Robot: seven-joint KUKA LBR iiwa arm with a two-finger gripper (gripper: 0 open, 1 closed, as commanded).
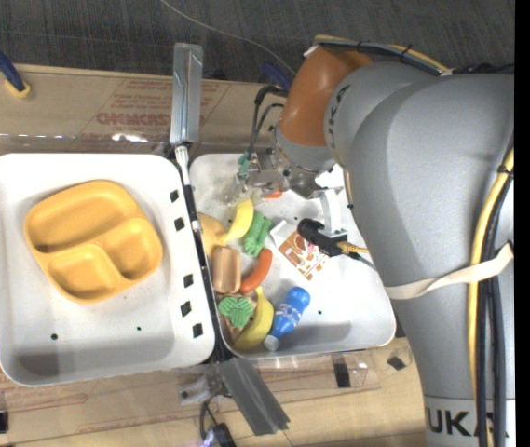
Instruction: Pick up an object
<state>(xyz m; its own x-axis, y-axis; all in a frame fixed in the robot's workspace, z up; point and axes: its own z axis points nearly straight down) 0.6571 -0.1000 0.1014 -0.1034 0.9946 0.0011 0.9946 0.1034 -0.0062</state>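
Observation:
The right bin (358, 319) holds a heap of toy food: a yellow banana (240, 219), a green piece (256, 235), a hot dog (225, 269), a red-orange chili (257, 270), a second banana (260, 319) with a green leaf (238, 308), a blue bottle (288, 309) and a small printed card (302, 252). My gripper (263, 177) is low over the bin's far end, just above the yellow banana. The wrist with its orange band (313, 101) covers it from above, so its grip is hidden. I see nothing clearly held.
The left bin (13, 343) carries a yellow divided tray (92, 238). A metal divider (186, 91) runs between the bins. My grey arm (432, 184) fills the right side and overhangs the right bin's edge. Cardboard lies behind the bins.

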